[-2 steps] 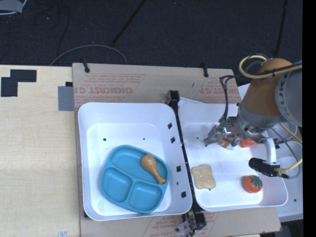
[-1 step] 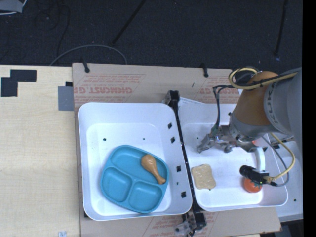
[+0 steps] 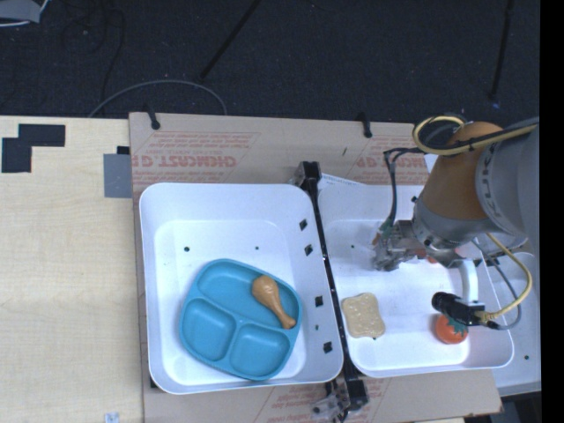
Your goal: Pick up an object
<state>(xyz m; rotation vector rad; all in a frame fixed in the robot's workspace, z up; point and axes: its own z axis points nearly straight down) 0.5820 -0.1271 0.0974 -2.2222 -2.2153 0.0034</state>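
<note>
In the right bin [image 3: 493,359], the gripper [image 3: 388,252] hangs, its grip impossible to tell

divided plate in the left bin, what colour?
Blue. The divided plate shows plainly in the camera view, with a tan drumstick lying on it.

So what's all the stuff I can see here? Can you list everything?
White bins: 2, white, side by side on the bench.
Divided plate: 1, blue, in the left bin.
Toy chicken drumstick: 1, tan, lying on the plate.
Cracker-like toy: 1, beige, right bin, near the divider.
Small round toy: 1, orange-red, right bin, near the front right corner.
Arm: 1, grey with orange band, reaching in from the right.
Gripper: 1, dark, over the right bin's back part.
</note>
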